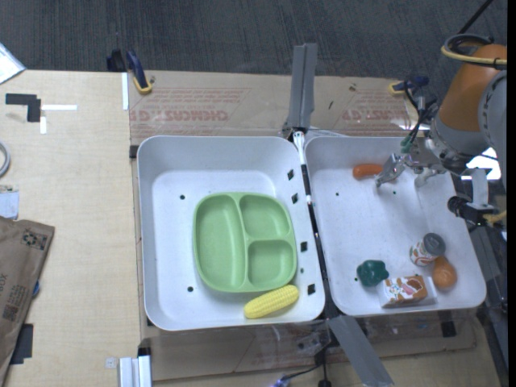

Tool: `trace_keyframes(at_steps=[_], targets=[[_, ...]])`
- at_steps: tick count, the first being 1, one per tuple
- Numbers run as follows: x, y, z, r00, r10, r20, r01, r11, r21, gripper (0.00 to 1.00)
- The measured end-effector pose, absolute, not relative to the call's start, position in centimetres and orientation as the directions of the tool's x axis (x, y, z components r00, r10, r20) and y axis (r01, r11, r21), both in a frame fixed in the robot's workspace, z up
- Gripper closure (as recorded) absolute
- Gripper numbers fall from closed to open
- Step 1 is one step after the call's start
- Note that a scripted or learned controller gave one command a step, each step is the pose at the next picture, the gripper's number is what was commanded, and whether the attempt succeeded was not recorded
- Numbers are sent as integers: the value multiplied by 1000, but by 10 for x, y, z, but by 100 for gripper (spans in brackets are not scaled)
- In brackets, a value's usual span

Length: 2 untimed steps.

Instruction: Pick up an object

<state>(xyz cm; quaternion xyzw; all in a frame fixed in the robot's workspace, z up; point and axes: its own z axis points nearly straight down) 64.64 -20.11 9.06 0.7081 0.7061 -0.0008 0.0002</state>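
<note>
In the left bin (161, 216), tray (244, 242) and corn (272, 301).

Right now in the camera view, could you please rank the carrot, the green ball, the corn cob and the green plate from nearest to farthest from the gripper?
From the gripper:
1. Carrot, just left of it in the right bin.
2. Green ball, toward that bin's front.
3. Green plate, in the left bin's middle.
4. Corn cob, at the left bin's front edge.

Bench (72, 176) under two white bins (161, 216)
</note>
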Motion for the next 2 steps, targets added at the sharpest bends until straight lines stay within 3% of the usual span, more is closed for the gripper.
trace_keyframes(at_steps=[1,2], targets=[[659,-171,91,-427,904,-1,904,427,0,0],[644,-181,91,-528,849,-1,849,528,0,0]])
